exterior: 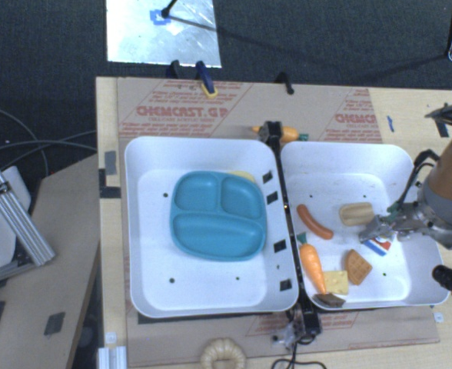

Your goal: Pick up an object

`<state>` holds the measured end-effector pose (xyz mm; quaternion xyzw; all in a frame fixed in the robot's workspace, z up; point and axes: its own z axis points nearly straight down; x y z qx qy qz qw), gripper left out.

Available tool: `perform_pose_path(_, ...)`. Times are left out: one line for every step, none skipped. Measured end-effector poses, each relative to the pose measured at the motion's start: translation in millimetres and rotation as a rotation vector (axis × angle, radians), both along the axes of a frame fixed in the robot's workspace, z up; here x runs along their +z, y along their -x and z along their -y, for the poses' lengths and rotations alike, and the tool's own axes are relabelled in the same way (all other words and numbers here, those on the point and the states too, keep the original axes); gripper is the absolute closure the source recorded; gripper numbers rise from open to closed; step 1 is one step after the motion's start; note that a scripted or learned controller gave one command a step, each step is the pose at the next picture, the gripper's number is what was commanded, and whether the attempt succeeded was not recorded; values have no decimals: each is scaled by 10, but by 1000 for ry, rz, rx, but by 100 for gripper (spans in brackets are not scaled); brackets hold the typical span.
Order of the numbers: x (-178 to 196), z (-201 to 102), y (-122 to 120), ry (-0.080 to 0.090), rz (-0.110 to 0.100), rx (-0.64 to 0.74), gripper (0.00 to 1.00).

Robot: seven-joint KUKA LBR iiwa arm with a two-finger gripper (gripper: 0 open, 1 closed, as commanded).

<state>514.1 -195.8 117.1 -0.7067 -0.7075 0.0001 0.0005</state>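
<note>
The right bin (395,157) holds a hot dog (314,222), a tan bread piece (356,214), a carrot (311,266), a cracker (357,267), a yellow cheese-like slab (335,282) and, perhaps, a red-blue card (376,245).

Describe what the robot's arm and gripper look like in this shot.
The arm enters from the right as a rounded grey body with an orange-brown band above the wrist. Black cables loop beside it. The gripper is a slim assembly of grey metal and dark parts reaching into the right bin; its details are too blurred to tell.

plate (214,214) blue | carrot (312,266) orange | sausage (315,221) red | bins (145,283) white
</note>
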Motion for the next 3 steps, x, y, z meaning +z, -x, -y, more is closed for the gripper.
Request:
perform_pose_path(-284,36,-25,9,9,-3,0)
perform_pose_path(-152,34,-57,10,19,-1,100)
perform_pose_path(477,53,-128,3,8,3,100)
